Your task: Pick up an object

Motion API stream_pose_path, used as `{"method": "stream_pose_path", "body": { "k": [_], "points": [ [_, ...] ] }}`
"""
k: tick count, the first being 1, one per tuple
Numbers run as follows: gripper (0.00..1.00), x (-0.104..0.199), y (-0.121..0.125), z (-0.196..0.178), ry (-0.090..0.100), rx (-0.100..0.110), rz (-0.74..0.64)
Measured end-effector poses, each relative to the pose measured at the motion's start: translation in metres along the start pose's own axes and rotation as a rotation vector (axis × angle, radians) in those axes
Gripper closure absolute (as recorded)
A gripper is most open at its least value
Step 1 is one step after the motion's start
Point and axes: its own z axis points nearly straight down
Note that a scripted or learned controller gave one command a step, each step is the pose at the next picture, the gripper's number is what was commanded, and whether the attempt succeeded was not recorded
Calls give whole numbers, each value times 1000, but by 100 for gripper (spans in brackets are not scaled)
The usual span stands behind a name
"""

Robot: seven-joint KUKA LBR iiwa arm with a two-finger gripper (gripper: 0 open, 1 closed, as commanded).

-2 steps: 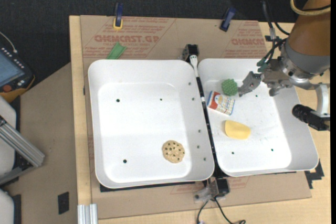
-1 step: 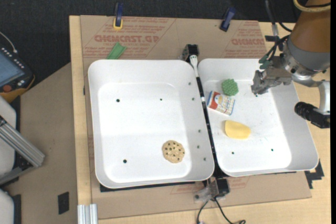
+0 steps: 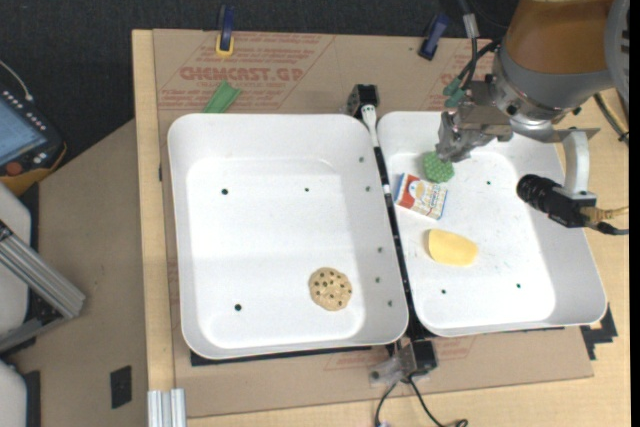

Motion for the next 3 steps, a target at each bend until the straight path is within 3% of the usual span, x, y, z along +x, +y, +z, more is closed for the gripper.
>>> {"method": "stream_pose_path", "body": {
  "k": [1, 2, 3],
  "points": [
    [100, 21, -36, -2, 1, 10, 5],
    [100, 66, -21, 0, 0, 5, 4],
    [100, 44, -41, -2, 0, 10, 11]
  ]
}}
